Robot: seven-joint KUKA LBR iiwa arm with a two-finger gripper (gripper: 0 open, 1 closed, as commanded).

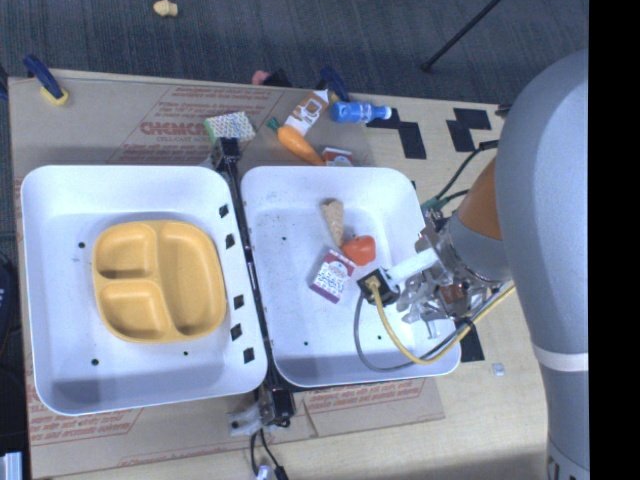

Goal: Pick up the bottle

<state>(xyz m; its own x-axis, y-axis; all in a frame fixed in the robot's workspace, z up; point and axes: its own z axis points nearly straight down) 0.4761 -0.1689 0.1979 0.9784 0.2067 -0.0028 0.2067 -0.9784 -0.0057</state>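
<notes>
Bottle (360,113): small, blue body with a white cap end, lying on its side on the bench just behind the right bin (300,363), outside it, beside an orange carrot-shaped toy (299,145); untouched. Gripper (425,303) sits low over the right bin's right side, well apart from the bottle; jaw state cannot be judged. Step judged: approach not begun; next move calls for lifting clear and travelling past the bin's back rim.
</notes>
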